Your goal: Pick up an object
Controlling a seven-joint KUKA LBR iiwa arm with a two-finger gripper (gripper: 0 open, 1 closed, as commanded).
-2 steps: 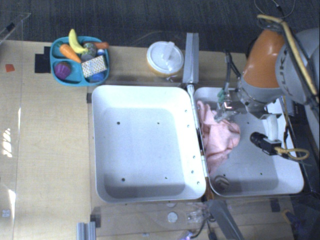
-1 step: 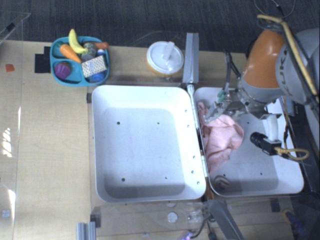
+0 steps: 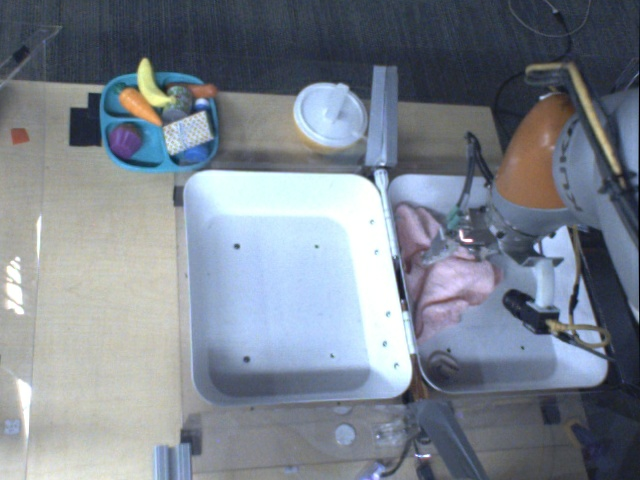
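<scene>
From the fixed camera above, two shallow white bins sit side by side on a pale wooden tabletop (image 3: 90, 288). Taking the right bin (image 3: 560, 363) as the landmark: a pink cloth (image 3: 450, 283) lies crumpled inside it, bunched against its left wall and spreading toward its middle, with one lobe reaching up toward the bin's far left corner. The grey arm (image 3: 590, 168), with its orange band (image 3: 535, 163), comes in over the right bin's far right corner and bends down into it. The gripper (image 3: 462, 240) is low over the upper part of the cloth, at or very near its surface. Whether the gripper is spread or closed cannot be told here, since the metal parts blur into the folds, and no fabric can be seen lifted between them. A black cable fitting (image 3: 528, 310) hangs off the arm over the bin's right half, just right of the cloth. A small dark ring-like mark (image 3: 443, 365) lies on the bin floor near its front left corner, below the cloth.

The left bin (image 3: 290, 283) touches the right bin's left wall along a metal divider rail (image 3: 381, 118) that runs on beyond both bins' far edges. Beyond the right bin's far left corner, on the other side of that rail, stands a round white lidded container (image 3: 330, 116). Much farther left of it sits a blue compartment tray (image 3: 160, 123) holding toy food, among them a yellow banana (image 3: 150, 83) and an orange carrot (image 3: 138, 104).
</scene>
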